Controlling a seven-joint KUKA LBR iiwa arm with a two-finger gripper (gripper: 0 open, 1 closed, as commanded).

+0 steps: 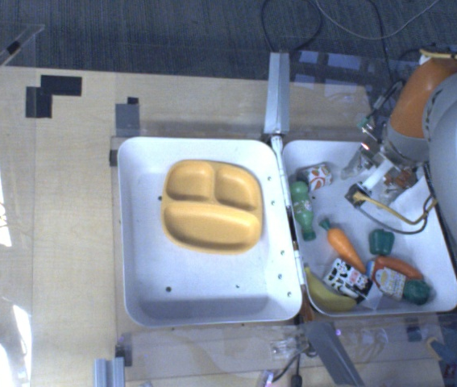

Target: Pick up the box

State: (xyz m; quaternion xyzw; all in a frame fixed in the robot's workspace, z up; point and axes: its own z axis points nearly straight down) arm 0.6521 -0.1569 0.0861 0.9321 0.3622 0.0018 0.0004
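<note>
Hanging over the far part of the shallow white bin on the view's right, the gripper sits at the end of the grey arm with the orange band. Whether the gripper is released or clenched cannot be told from this angle. Nothing is seen held in it, and no contact with any item can be confirmed.

The small white box with black blotches lies flat near the front of that same bin, turned askew to the bin walls and well apart from the gripper. Its printed top face is up. It partly overlaps the yellow banana at the front wall. The orange carrot lies just beside it on the far side, and an orange and white packet is close on its right.

Also in this bin:
- a green bottle along the left wall
- a small red and white can at the back
- a green pepper-shaped item

The neighbouring white bin on the pale wooden desk holds a yellow divided tray.
</note>
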